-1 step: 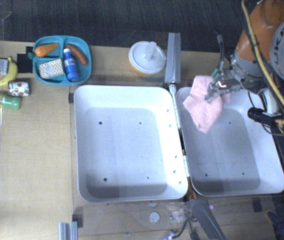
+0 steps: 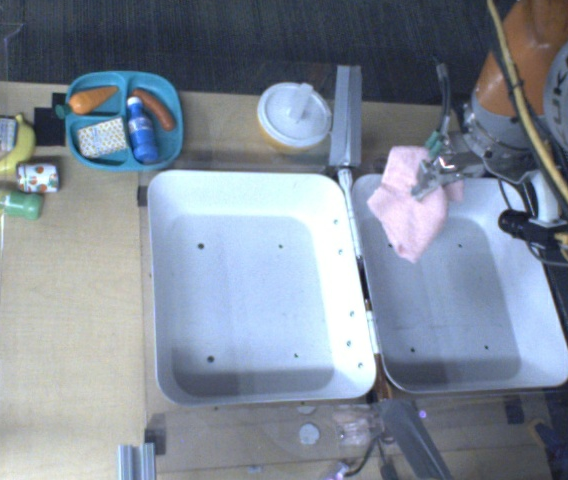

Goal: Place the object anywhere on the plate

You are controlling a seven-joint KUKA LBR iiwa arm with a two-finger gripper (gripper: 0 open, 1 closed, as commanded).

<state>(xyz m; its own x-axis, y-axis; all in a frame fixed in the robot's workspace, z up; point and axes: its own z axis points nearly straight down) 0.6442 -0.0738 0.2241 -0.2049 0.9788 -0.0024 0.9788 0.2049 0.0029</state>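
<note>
Camera view from above the bench: the gripper (image 2: 434,173), at upper right of the frame, pinches a pink cloth (image 2: 410,213) that hangs over the right bin (image 2: 484,368), drooping toward lower left. The plate (image 2: 125,118), a blue divided one holding toy food, sits far off at upper left, beyond the left bin (image 2: 254,368). A white lidded cup (image 2: 294,115) stands between them along the likely path.

I see the pink cloth (image 2: 410,214) hanging crumpled and limp, its upper edge pinched between the fingers of the gripper (image 2: 432,176), draped over the upper-left corner of the right bin (image 2: 484,358).
</note>
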